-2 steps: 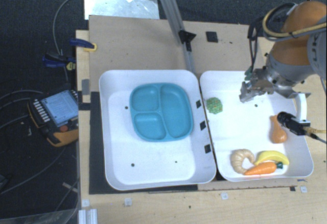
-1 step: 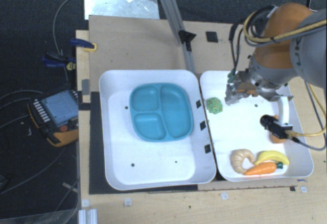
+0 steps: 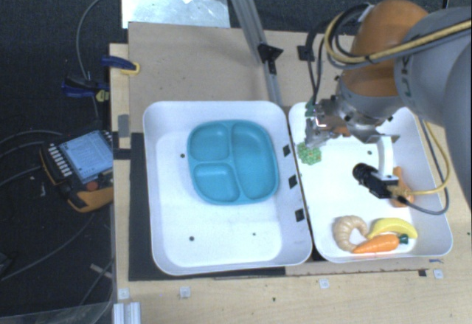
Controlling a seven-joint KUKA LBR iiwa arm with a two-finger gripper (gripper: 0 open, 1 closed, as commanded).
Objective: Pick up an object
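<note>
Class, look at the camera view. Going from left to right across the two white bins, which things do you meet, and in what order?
Blue divided plate in the left bin → green broccoli-like piece by the right bin's left wall, at the gripper → croissant → orange carrot → yellow banana.

A small, bumpy green broccoli-like piece (image 3: 310,156) lies at nine o'clock in the right white bin (image 3: 435,241), against its left wall, just beneath the gripper (image 3: 318,135).
</note>
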